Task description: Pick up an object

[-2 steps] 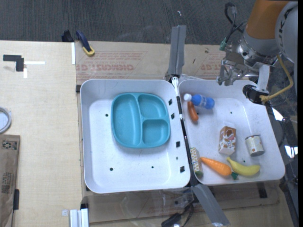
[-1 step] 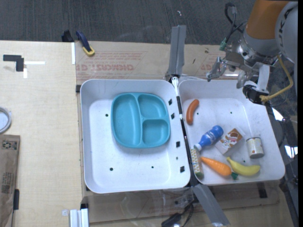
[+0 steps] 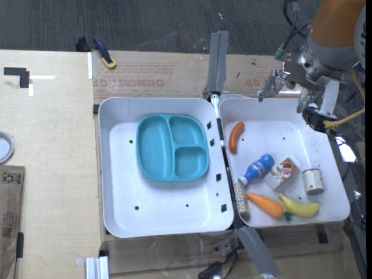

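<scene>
Fingers [image 3: 269, 90] spread apart, pinching nothing, poised over the far edge of the right bin [image 3: 290, 116], well clear of everything inside.

Choice of targets lying near the front: sausage [image 3: 235, 137] alone by the left wall; bottle [image 3: 258, 168] touching a small carton [image 3: 282, 174]; can [image 3: 313, 181] just beside; carrot [image 3: 265, 204] and banana [image 3: 299, 207] tip to tip at the near rim.

Likely troubles:
- Crowding: closing on bottle or carton probably nudges the neighbour and grabs neither.
- Round shapes (can, bottle, sausage) apt to roll or squirt out under an off-centre squeeze.
- Carrot and banana low and close to the wall, so risk of scraping the bin floor or striking the rim.
- Sausage next to the divider, leaving little room on that side.

Plate [image 3: 173, 147] in the left bin [image 3: 122, 185] out of the way.
</scene>
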Robot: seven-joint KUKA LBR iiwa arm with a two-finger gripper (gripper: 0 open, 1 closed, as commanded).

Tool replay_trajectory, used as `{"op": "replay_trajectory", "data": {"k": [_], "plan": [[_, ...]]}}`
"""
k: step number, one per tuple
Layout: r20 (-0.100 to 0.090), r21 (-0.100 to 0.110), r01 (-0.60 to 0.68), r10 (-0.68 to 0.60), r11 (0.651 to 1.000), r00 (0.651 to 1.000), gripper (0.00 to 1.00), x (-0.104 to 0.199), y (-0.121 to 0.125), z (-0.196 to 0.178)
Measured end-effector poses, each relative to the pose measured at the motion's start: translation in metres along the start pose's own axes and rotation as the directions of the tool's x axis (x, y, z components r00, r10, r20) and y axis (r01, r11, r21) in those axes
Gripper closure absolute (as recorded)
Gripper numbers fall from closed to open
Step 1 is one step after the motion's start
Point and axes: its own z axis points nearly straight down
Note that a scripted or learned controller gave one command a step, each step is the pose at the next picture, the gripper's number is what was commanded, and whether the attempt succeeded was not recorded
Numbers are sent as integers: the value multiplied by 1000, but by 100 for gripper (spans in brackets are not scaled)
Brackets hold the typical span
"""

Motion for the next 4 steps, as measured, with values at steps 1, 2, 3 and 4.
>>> {"op": "replay_trajectory", "data": {"k": [1, 2, 3, 4], "plan": [[0, 5, -125, 125, 992, 992, 0, -31, -30, 123], [-1, 5, -263, 263, 965, 965, 0, -99, -63, 223], [2, 6, -269, 269, 963, 963, 100, -101, -62, 216], [1, 2, -480, 480, 877, 877, 100, 5, -112, 105]]}}
